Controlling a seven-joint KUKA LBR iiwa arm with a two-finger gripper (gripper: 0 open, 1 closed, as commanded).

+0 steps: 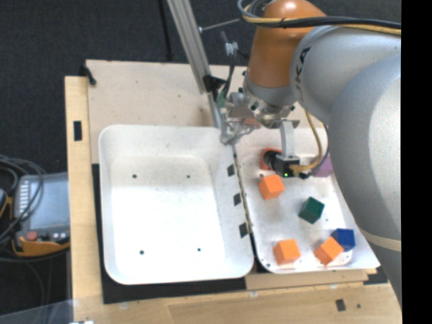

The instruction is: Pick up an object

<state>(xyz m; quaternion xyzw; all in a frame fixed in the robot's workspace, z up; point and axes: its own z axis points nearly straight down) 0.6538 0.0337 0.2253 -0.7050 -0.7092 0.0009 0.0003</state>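
Gripper (231,130) hangs above the upper end of the divide between the two bins, its spread impossible to tell, while the nearest orange cube (271,185) rests in the bin (270,223) on the view's right, apart from it toward the lower right.

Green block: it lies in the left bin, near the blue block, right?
Not quite. The camera view shows the green block lying in the right bin, not the left, near the blue block.
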